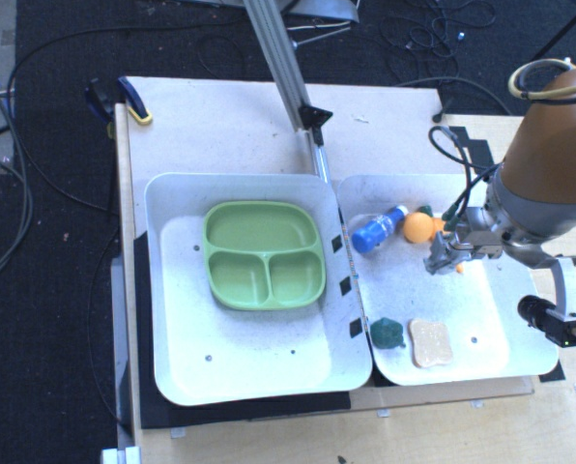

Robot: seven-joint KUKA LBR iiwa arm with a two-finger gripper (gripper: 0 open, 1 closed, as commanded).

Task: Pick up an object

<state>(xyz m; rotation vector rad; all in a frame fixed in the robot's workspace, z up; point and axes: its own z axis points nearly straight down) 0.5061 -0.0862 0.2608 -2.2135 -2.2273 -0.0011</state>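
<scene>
In the right bin (pixel 481 307) lie a small clear bottle with a blue cap (pixel 375 230), an orange ball (pixel 420 226), a dark green lump (pixel 387 333) and a tan sponge-like slab (pixel 430 343). My gripper (pixel 446 256) hangs over the right bin just right of the orange ball and a little nearer the front. Nothing shows between its fingers. The arm's grey and orange wrist (pixel 549 162) rises behind it at the right edge.
The left bin (pixel 172 288) holds a green three-compartment tray (pixel 265 253). A slanted metal pole (pixel 280 51) comes down to the divide between the bins. Black cables run from the wrist toward the gripper.
</scene>
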